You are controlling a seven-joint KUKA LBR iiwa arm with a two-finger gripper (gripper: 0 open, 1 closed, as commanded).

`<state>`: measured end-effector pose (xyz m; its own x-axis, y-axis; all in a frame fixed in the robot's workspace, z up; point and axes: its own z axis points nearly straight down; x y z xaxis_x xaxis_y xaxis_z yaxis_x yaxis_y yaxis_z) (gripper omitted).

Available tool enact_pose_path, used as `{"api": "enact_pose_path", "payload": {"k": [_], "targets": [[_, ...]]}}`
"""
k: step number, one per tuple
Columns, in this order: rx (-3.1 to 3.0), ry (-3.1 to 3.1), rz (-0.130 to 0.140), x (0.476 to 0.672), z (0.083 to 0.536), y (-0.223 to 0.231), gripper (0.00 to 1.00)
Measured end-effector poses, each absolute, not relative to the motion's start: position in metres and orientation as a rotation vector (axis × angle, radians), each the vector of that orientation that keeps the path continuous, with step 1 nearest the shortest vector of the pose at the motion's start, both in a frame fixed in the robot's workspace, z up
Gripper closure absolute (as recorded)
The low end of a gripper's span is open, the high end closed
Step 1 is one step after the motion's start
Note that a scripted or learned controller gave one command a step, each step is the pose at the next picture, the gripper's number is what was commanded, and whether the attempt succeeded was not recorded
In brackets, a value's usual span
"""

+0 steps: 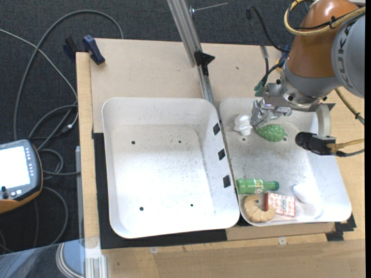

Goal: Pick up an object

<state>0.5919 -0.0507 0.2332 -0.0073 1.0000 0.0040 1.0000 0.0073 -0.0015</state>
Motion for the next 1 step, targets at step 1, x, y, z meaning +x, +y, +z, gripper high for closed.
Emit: {"api": "enact_pose_path", "payload": {"k": [1], "targets": [[-2.21, -2.225, 0.002, 0.5728, 0.2237, -0.0013, 1.0]]}}
